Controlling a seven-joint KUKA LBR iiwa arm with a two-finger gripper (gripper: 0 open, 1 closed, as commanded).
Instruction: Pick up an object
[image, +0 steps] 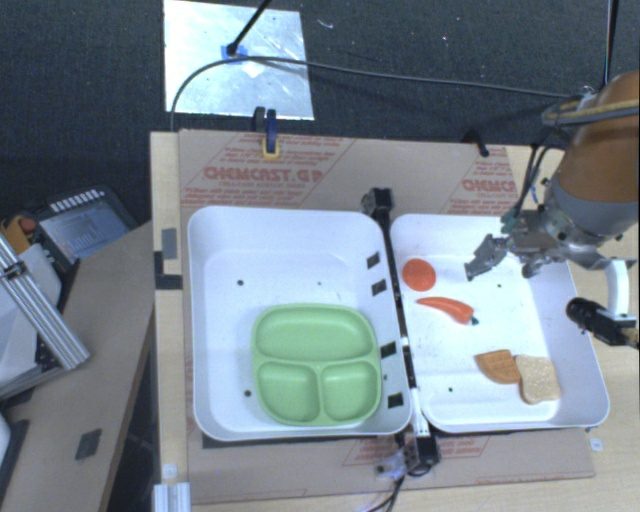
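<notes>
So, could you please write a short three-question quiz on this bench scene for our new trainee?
1. True or false: the green divided plate lies in the left bin.
2. Which item lies nearest the gripper? A) the orange disc B) the red pepper C) the bread pieces
3. Fill in: the pepper lies in the ____ bin.

Key: 1 true; 2 A; 3 right.
</notes>
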